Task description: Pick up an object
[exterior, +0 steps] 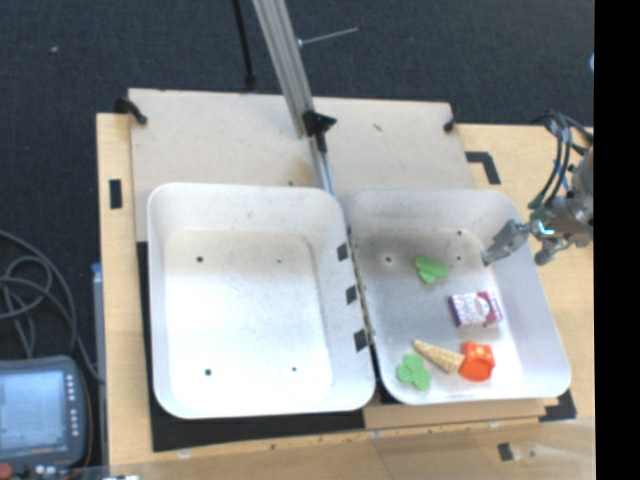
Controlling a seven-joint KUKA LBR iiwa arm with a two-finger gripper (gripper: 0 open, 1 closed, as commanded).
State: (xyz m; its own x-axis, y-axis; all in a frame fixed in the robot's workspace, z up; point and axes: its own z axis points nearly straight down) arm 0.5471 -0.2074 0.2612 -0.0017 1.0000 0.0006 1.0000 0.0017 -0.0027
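Entry, fixed overhead view. You have the gripper (527, 242) at the far right edge of the right bin (400, 218), above its rim; two grey fingers (503, 242) stand spread apart with nothing between them, so log it as released and carrying nothing.

Candidate things all lie in the right bin. A small green piece (432, 269) sits nearest the gripper, toward the middle of the bin. A purple and white box (475, 309) lies nearer, to the right. At the near end, a tan cone (436, 355) touches or nearly touches an orange and red piece (477, 361); a second green piece (414, 372) lies just left of the cone's wide end.

Handling, judged only: all look like small, light plastic toys, stiff, probably smooth and prone to slip. The box offers flat parallel faces; take it across its short width. The cone tapers, so fingers may squeeze it out; grip near the wide end. The green pieces look flat and low, hard to get under.

Obstacles: you will find the cone, the orange piece and the near green piece crowded together, so a finger may strike a neighbour. The box and the far green piece stand apart with room around them. The bin's raised wall is close to the gripper. The left bin (250, 298) and the metal post (285, 58) at the far side are well away.
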